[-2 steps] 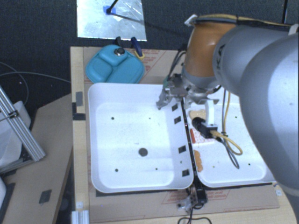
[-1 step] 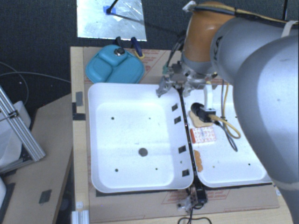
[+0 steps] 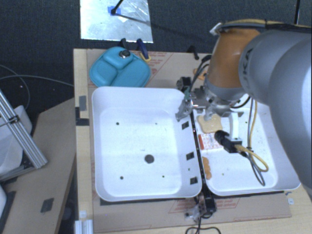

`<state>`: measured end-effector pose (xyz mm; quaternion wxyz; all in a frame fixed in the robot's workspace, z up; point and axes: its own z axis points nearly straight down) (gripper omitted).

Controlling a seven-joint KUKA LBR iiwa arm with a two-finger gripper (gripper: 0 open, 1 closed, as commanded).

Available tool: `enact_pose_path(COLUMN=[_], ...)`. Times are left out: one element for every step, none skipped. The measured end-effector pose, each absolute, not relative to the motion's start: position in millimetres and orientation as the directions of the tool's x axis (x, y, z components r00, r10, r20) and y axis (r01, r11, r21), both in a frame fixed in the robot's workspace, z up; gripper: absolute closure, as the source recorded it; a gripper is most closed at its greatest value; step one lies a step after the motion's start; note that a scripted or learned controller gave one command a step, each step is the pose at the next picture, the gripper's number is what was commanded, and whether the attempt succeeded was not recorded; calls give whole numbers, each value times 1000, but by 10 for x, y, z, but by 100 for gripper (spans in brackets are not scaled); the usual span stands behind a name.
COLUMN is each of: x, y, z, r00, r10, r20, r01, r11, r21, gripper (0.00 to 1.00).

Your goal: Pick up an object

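Note:
My gripper [image 3: 194, 108] hangs low over the dividing rims between the two white bins, at their far end. Its grey arm with the orange band covers the far half of the right bin [image 3: 273, 177]. Just below the gripper in the right bin lie a tan flat piece [image 3: 209, 125], a red-and-white packet [image 3: 208, 141] and, nearer the front, a small orange-brown piece [image 3: 206, 167]. The left bin [image 3: 105, 145] shows one small dark round thing [image 3: 149, 158] on its floor. I see nothing held in the gripper.
A teal lidded container [image 3: 119, 68] sits on the bench behind the left bin. A shiny metal sheet [image 3: 116, 13] lies farther back. An aluminium frame [image 3: 19, 140] stands off the bench to the left.

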<state>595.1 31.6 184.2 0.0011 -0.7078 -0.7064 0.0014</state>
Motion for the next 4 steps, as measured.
enact_pose_path(x=[5989,5988,6617,6433], y=[335,335,899,1209], z=[1955,1951,2599,2888], r00=[-3,-3,-9,-8], r10=[1000,1000,1000,1000], r20=[0,0,2,3], r01=[1000,1000,1000,1000], r11=[3,3,9,8], r21=[4,4,13,6], gripper=[100,0,0,0])
